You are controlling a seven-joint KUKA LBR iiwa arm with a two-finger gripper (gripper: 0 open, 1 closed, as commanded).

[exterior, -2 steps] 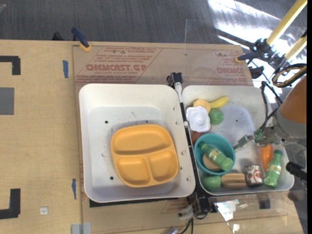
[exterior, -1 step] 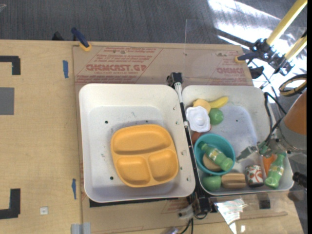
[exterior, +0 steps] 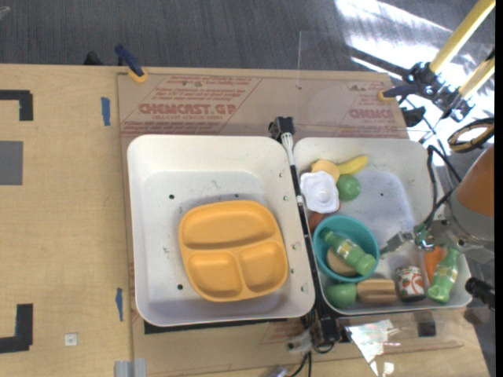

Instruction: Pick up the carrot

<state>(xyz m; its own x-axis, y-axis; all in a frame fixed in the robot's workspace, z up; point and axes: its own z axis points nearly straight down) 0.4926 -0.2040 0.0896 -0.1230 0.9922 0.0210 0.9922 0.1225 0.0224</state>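
Note:
The carrot is a short orange piece lying near the right wall of the right bin, between a small can and a green bottle. My gripper hangs right over the carrot's upper end, close to or touching it, with the grey arm and its orange band coming in from the right. Dark cables and the wrist body hide the carrot's top.
The right bin also holds a teal bowl with a small green bottle in it, a bread roll, a green fruit, a banana and a white fried egg. A yellow divided plate lies in the left bin.

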